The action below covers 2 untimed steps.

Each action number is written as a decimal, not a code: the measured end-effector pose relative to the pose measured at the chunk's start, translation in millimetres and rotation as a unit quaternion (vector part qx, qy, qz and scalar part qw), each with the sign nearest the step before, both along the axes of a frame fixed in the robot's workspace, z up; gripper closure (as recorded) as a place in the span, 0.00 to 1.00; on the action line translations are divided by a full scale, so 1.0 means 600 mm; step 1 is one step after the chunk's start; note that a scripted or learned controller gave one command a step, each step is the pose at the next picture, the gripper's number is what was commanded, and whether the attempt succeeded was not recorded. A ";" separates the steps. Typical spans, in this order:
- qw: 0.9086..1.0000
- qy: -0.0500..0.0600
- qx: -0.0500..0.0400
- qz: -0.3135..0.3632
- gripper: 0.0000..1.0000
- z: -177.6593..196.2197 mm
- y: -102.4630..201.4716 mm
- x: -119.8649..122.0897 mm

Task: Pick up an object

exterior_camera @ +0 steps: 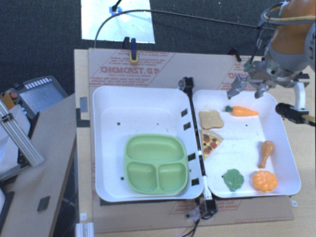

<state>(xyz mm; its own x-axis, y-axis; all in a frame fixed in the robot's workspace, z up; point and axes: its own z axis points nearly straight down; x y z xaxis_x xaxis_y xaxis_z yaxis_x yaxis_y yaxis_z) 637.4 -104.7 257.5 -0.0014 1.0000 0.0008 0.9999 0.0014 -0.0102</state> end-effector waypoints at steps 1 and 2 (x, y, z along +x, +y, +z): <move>1.000 -0.006 0.000 0.001 0.00 0.013 0.001 0.003; 1.000 -0.006 -0.001 0.000 0.00 -0.058 0.008 -0.005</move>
<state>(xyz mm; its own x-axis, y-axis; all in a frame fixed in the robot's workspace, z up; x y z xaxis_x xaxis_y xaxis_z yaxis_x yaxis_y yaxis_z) 634.3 -100.0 222.5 -0.0022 1.0000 -0.0005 1.0000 0.0022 0.0009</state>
